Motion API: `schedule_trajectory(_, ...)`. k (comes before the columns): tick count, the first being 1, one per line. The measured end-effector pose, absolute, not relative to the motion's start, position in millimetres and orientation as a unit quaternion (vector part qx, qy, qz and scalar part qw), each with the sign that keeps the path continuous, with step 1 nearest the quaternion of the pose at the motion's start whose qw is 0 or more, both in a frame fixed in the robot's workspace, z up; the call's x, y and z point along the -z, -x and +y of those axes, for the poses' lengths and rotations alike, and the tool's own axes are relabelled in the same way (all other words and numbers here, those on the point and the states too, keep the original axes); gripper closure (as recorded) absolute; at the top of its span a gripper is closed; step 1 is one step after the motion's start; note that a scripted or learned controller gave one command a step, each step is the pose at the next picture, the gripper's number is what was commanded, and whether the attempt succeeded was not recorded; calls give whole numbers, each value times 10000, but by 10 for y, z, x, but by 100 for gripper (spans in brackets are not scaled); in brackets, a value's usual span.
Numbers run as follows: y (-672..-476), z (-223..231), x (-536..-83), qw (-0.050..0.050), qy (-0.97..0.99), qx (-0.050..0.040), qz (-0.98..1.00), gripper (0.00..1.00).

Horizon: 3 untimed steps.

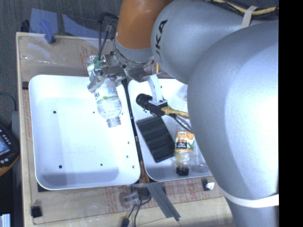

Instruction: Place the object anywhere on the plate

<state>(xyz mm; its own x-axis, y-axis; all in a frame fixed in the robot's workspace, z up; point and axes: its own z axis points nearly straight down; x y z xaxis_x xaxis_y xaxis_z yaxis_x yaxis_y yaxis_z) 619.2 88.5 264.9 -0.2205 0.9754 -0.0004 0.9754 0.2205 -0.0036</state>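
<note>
Near the upper middle of the frame, the gripper (97,74) is clamped on a clear plastic bottle (108,103) over the left bin (52,126); it looks light, slippery, best held around its body.

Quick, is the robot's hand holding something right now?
Hand: shut on the clear plastic bottle, which hangs over the left bin.

Two bins sit side by side on the worktop (66,200). The gripper (97,77) and a clear bottle (108,103) are over the left bin (71,141). In the right bin (163,174) lie a brush (154,129) and a juice bottle (183,150).
</note>
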Motion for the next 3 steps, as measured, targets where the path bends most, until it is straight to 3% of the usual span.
schedule_trajectory(1, -6479, 757, -2339, 11, 7205, -23, -6935, 100)
schedule_trajectory(2, -6235, 1700, -2778, 11, 7106, -20, -7036, 100)
schedule_trajectory(3, -6016, 2107, -2686, 18, 7345, -41, -6786, 100)
